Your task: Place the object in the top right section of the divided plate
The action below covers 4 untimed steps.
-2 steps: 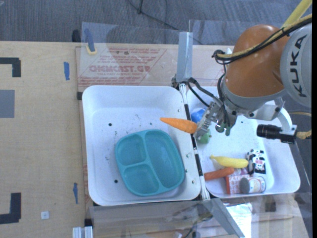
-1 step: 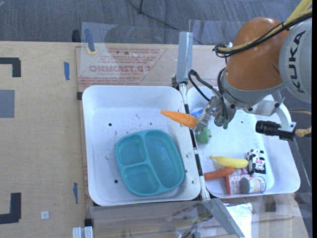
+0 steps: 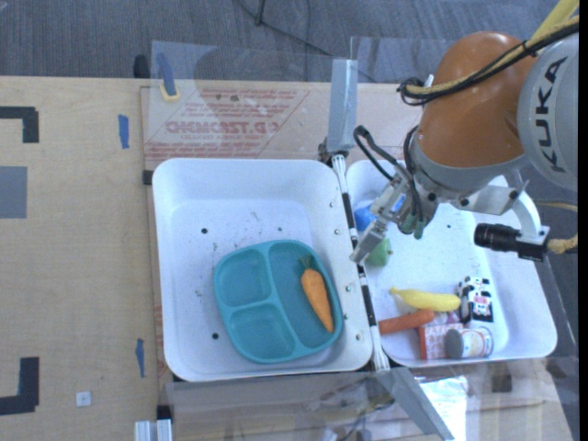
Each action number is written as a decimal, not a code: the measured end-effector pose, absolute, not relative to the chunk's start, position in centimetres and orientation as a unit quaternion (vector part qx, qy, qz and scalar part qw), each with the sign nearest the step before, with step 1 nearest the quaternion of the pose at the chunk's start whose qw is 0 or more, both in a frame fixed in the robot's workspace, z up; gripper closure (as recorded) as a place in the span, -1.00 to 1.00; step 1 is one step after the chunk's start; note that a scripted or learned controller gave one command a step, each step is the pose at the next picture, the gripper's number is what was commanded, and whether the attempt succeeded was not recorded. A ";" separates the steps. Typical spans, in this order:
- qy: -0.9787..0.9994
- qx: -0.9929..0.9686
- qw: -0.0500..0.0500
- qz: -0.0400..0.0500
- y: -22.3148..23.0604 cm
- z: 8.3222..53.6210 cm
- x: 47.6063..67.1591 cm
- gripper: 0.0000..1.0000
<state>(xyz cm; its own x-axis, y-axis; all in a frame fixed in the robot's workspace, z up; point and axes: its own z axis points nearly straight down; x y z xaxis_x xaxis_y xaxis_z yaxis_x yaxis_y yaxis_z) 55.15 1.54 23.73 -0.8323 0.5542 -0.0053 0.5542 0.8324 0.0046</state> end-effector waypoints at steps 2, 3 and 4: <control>0.856 0.517 0.004 0.001 -5.8 43.6 62.8 -1.00; 0.759 0.651 0.003 0.001 -11.2 43.6 66.7 -1.00; 0.673 0.739 -0.001 -0.001 -0.8 38.2 66.3 -1.00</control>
<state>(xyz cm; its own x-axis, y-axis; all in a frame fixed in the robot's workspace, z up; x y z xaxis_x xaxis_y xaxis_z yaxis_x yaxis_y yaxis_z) 66.32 -0.77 38.23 0.0935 0.9956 -0.0004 0.9956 -0.0935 -0.0020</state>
